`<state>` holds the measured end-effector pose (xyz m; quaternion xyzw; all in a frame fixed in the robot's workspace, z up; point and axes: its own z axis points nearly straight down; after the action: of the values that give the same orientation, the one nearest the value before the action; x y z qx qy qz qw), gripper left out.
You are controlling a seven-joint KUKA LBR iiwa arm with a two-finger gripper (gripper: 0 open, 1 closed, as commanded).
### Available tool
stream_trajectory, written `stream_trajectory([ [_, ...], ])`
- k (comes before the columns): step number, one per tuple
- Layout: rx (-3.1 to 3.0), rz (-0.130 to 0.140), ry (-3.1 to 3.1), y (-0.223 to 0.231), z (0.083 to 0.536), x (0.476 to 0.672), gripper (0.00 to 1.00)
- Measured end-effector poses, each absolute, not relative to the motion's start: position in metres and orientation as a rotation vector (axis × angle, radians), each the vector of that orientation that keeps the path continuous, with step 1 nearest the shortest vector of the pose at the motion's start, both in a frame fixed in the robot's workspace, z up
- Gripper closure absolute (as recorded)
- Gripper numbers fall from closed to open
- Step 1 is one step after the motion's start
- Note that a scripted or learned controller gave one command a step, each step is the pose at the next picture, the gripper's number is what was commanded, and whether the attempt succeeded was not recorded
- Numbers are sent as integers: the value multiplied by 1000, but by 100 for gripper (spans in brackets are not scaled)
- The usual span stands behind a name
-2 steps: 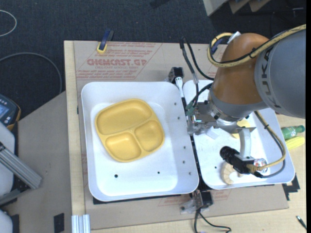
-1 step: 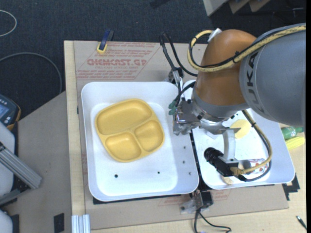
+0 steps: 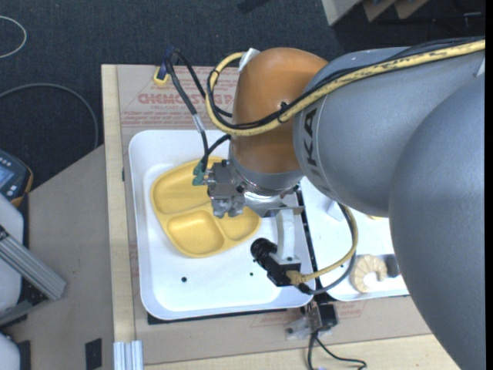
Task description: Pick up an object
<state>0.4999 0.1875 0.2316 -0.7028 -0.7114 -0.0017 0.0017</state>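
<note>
Gripper (image 3: pixel 225 200) poised directly above the yellow divided plate (image 3: pixel 185 206) in the left bin (image 3: pixel 154 284); finger state cannot be told.

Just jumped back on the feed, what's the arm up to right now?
The arm is reaching in from the right and its wrist hangs low over the left bin, right above the yellow divided tray that lies there. The gripper sits at the tray's right part, but the wrist blocks the view of it, so a grasp cannot be confirmed. The tray looks flat on the bin floor. A small cream-coloured object lies in the right bin, mostly behind the arm.
</note>
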Motion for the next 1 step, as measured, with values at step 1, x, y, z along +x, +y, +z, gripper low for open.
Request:
stream_trajectory([
  [1, -2229, 10, -2211, 108, 202, 520, 100],
])
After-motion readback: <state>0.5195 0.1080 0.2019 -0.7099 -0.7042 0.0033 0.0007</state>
